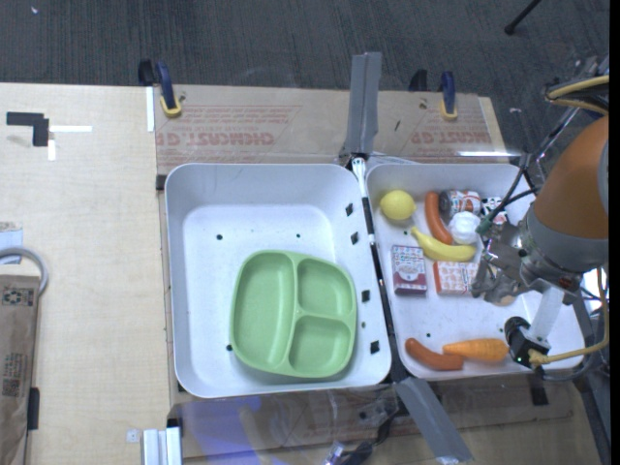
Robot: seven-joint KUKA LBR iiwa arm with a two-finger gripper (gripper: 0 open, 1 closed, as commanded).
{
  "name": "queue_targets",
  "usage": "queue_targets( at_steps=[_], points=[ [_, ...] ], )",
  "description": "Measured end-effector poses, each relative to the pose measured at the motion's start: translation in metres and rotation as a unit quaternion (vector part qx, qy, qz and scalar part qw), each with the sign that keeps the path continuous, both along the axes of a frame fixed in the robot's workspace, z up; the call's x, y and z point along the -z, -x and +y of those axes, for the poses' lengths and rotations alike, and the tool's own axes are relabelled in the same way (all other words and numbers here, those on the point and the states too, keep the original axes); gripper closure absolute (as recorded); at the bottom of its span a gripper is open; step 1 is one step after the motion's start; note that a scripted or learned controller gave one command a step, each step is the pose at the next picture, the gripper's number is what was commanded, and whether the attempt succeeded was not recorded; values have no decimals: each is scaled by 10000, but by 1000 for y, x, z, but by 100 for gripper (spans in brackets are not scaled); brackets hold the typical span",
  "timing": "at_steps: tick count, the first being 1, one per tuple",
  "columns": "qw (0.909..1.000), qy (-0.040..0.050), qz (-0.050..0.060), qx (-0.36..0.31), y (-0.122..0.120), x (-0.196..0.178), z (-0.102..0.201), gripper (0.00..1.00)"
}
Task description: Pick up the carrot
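The carrot (477,350) is orange and lies flat near the front edge of the right bin (412,176), its tip pointing left toward a red sausage (432,355). My gripper (492,287) hangs over the right side of that bin, a short way behind the carrot and apart from it, beside a small red-and-white box (451,277). The arm's body hides the bin's right wall.
The back of the right bin holds a lemon (396,204), a second red sausage (437,217), a banana (444,246), a can (462,202) and a red carton (409,268). A green divided plate (294,313) lies in the left bin (194,260).
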State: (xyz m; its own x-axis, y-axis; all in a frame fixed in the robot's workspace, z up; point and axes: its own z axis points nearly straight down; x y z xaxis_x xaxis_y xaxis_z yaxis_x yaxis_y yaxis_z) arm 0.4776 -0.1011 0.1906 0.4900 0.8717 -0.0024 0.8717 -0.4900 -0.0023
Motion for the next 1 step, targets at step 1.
queue_targets(
  at_steps=[1],
  points=[
    [10000, 0, 1, 0, 0, 0, 0, 0]
  ],
)
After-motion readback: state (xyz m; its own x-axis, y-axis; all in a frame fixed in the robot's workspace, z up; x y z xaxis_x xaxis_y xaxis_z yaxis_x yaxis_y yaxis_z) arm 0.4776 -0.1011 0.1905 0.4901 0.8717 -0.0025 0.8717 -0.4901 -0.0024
